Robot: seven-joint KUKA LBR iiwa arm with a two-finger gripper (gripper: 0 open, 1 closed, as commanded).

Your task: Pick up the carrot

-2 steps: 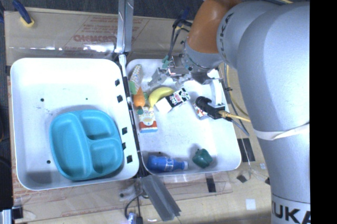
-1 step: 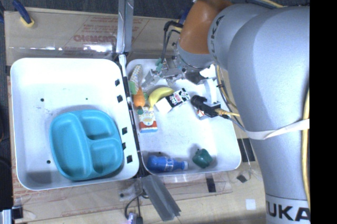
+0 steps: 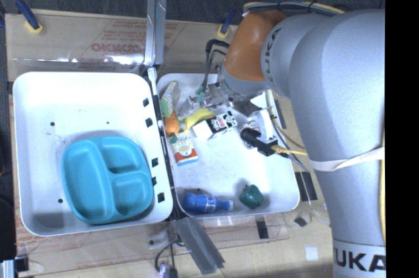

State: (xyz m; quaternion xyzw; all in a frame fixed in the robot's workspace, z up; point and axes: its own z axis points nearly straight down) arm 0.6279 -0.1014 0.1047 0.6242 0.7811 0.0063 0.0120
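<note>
The arm [image 3: 327, 74] hides the tool's [image 3: 208, 108] opening, just beside the carrot [image 3: 171, 124].

Banana [image 3: 199, 117] and carton [image 3: 184, 148] crowd carrot [image 3: 171, 125].

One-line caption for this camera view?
Gripper low in right bin near carrot and banana; blue tray in left bin.

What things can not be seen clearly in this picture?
- Tool: the wrist hides its fingers in the camera view.
- Carrot: partly covered beside the banana; its full shape is unclear.
- Carton: label print is too small to read.
</note>
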